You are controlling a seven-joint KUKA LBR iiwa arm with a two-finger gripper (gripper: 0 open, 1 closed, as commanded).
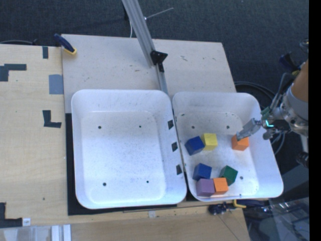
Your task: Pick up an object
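The right bin (pixel 215 98) holds several small cubes. An orange cube (pixel 240 143) lies near its right wall. My gripper (pixel 248 129) reaches in from the right and hangs just above and beside that orange cube; whether it touches the cube is unclear. Toward the middle sit a blue cube (pixel 194 144) and a yellow cube (pixel 210 140), touching each other. Near the front lie a second blue cube (pixel 202 171), a green cube (pixel 228 174), a purple cube (pixel 205 187) and a second orange cube (pixel 220 185), close together.
The left bin (pixel 120 149) stands beside the right one, their walls touching. A slanted metal post (pixel 143 31) rises behind the bins. The arm's wrist (pixel 293 109) hangs over the right bin's right rim, with cables behind it.
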